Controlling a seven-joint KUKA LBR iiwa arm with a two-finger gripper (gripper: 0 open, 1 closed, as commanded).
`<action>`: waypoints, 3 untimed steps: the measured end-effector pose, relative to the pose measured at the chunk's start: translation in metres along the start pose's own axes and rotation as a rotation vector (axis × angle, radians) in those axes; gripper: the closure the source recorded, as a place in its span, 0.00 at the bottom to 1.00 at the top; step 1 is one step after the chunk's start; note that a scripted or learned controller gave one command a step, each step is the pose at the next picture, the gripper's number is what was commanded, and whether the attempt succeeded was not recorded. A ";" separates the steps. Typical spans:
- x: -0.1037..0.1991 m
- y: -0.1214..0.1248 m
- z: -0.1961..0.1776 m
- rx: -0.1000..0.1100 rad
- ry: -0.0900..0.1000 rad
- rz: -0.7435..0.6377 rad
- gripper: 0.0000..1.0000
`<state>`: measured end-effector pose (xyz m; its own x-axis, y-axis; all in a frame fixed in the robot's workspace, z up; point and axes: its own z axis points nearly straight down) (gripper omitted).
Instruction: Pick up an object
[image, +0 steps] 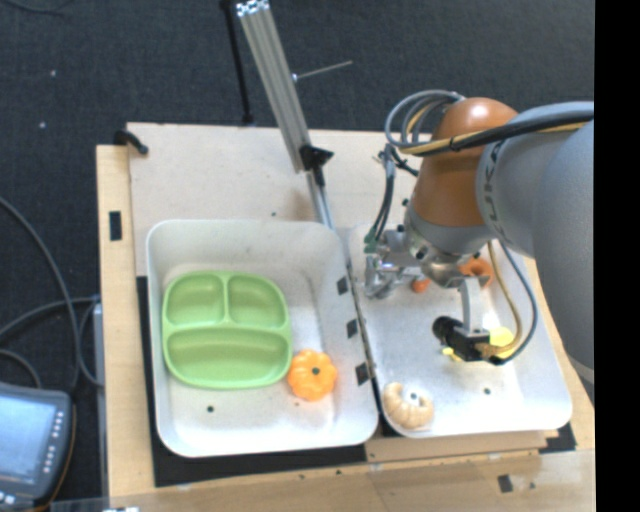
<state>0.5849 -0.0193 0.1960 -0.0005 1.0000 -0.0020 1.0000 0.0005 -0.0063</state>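
- Gripper (383, 277) sat low at the left wall of the right bin (520, 395), by the divide. Couldn't tell if it was open or closed.
- Nothing seen in its grasp, so I judged the pick not done.
- Candidates:
  - orange pumpkin (313, 375) in the left bin (250, 250), just beside the green tray (226, 329)
  - pale round item (408, 405) in the right bin's near-left corner
  - small orange piece (479, 268) half hidden under the wrist
- Left to do: grasp one, lift it.

left bin (200, 245): tray (225, 330), pumpkin (313, 374) right of it | right bin (525, 395): bun (408, 405) front-left corner
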 end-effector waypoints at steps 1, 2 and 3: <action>0.030 -0.014 -0.005 -0.005 0.002 -0.004 1.00; 0.028 -0.013 -0.016 -0.008 0.003 -0.002 1.00; 0.040 -0.014 -0.004 -0.005 0.001 -0.002 1.00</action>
<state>0.5705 0.0212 0.2003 -0.0029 1.0000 -0.0014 1.0000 0.0029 -0.0012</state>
